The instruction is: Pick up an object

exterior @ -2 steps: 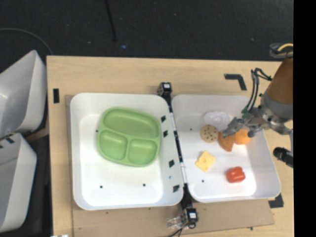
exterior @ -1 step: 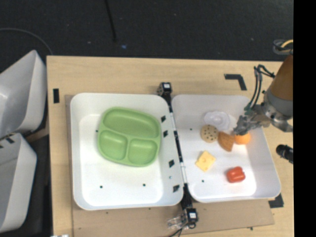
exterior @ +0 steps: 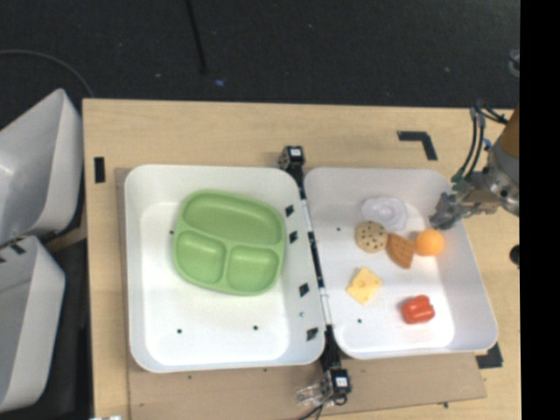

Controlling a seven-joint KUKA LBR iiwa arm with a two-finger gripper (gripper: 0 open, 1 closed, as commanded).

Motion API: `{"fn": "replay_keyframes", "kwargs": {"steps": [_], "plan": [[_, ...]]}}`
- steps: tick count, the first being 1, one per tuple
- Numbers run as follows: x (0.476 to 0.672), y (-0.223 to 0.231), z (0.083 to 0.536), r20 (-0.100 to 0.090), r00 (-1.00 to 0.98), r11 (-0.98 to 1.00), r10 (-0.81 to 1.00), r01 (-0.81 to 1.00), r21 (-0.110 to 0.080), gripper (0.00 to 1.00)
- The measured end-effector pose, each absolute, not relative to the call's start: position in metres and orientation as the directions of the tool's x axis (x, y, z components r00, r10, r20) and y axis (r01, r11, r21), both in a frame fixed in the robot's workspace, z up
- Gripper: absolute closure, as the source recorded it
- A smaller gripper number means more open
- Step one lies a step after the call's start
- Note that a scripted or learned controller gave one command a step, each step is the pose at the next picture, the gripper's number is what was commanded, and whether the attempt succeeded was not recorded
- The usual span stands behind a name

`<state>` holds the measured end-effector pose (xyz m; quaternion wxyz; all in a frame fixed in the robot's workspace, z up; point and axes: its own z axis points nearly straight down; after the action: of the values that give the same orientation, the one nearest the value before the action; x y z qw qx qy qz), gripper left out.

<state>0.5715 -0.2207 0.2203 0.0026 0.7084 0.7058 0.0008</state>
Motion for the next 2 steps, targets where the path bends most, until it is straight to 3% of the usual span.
{"fn": "replay_keyframes", "kwargs": {"steps": [1, 2], "plan": [[0.572, -0.222, 0.207, -0.002, 0.006, -0.006, 1.0, 1.0, -0.001, 1.0], [0.572, -0.173, 0.205, 0.001, -0.006, 0.006, 1.0, 1.0, 0.001, 1.0]]}}
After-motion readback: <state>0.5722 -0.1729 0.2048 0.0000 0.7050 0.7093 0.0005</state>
